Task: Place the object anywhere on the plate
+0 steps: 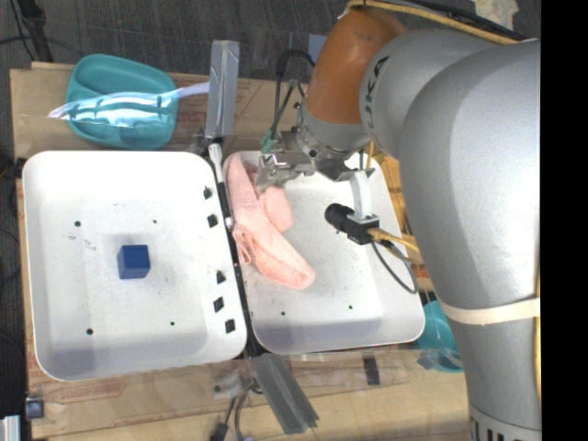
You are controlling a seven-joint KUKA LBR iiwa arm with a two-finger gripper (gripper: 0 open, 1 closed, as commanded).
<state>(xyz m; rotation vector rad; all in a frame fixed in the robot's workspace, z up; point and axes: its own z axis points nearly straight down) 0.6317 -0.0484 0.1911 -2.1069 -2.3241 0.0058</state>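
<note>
The gripper (276, 168) is parked low at the right bin's (367, 324) top-left corner, presumably to grab the pink cloth (266, 232) draped along its left wall; grip can't be told.

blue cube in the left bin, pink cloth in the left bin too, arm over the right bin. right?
Not quite. The camera view shows the pink cloth in the right bin, along its left wall. The blue cube is in the left bin, and the arm is over the right bin.
</note>
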